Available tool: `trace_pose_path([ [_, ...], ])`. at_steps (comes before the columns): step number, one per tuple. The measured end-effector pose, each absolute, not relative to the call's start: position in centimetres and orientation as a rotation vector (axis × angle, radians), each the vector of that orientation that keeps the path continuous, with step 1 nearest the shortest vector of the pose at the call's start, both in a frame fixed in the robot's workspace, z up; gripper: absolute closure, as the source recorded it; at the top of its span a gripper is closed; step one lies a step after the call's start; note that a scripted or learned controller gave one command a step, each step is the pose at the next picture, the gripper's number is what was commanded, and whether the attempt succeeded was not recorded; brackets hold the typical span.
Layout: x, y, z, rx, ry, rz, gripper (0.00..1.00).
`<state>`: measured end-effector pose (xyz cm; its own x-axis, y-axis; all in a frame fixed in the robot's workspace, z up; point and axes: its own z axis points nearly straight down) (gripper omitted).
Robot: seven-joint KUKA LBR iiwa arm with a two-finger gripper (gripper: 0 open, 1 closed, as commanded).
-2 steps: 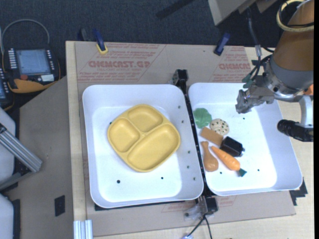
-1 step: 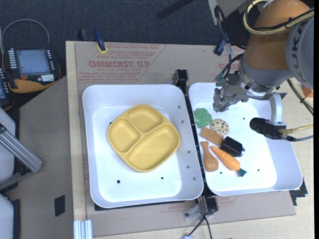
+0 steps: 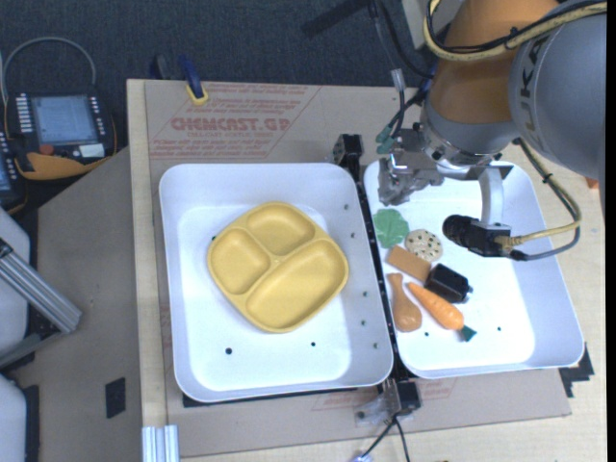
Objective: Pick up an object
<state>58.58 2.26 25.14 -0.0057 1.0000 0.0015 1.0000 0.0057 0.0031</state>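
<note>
Over the right bin's [image 3: 539,340] far left corner hangs the gripper [image 3: 397,183]; can't tell how it is set, nothing seen in it. Just near of it lies a green piece [image 3: 391,226], then a spotted cookie [image 3: 423,245]. Near those: a tan stick [image 3: 408,263], a small black block [image 3: 449,283], an orange carrot [image 3: 438,307] and a pale orange piece [image 3: 402,306], clustered along the bin's left side. Left bin [image 3: 183,258] holds a yellow divided plate [image 3: 278,265], middle. Both bins sit on the tabletop [image 3: 144,181].
</note>
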Motion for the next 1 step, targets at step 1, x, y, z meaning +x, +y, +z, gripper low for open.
trace_pose_path([
  [1,59.48,7.07,25.35,2.215,2.226,0.004,1.00],
])
